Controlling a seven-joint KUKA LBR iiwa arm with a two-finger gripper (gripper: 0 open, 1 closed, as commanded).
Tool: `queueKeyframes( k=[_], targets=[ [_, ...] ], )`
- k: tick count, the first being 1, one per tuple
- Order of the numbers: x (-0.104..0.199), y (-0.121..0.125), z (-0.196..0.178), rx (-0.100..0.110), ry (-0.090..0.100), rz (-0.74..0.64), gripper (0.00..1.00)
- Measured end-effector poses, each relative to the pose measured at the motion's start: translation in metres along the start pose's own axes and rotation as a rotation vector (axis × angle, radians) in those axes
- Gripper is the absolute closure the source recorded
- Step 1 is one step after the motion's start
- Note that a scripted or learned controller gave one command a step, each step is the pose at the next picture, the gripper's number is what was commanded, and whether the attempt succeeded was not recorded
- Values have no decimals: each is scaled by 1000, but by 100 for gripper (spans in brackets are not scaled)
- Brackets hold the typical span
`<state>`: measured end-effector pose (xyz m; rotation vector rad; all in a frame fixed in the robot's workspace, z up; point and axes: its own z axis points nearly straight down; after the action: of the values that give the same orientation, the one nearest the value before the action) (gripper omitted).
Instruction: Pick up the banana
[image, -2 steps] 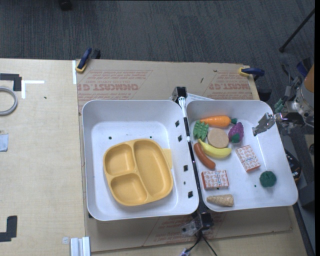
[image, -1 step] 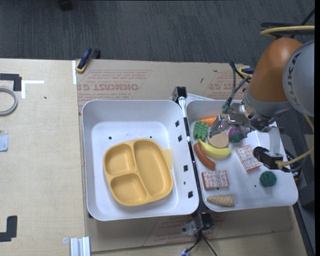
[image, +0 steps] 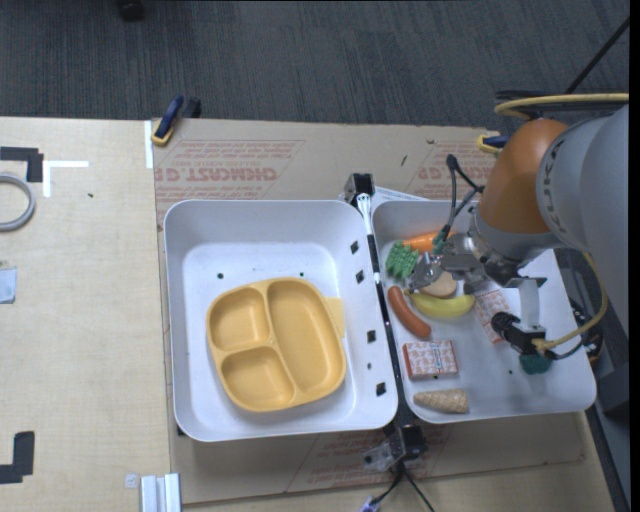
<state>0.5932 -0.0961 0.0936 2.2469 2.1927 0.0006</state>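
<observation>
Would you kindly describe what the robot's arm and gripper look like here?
The arm is bulky, rounded grey with an orange band above the wrist. Thin black cables run beside it. The gripper is a small grey-and-black metal assembly.

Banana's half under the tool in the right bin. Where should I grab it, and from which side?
Probably across the banana's middle, coming straight down. It lies flat, curved, long axis left to right, so closing across its narrow width suits it. The hot dog sits close on its left and broccoli above, so a side approach looks crowded. The tool hangs just over it.
</observation>
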Motion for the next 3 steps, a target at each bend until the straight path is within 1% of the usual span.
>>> queueKeyframes(
  k=[1,2,3],
  targets=[
    [-5,-54,0,0,1,-148,0],
    [-13,-89,0,-1,1,-571,0],
    [-13,-88,-9,-2,0,-568,100]
  ],
)
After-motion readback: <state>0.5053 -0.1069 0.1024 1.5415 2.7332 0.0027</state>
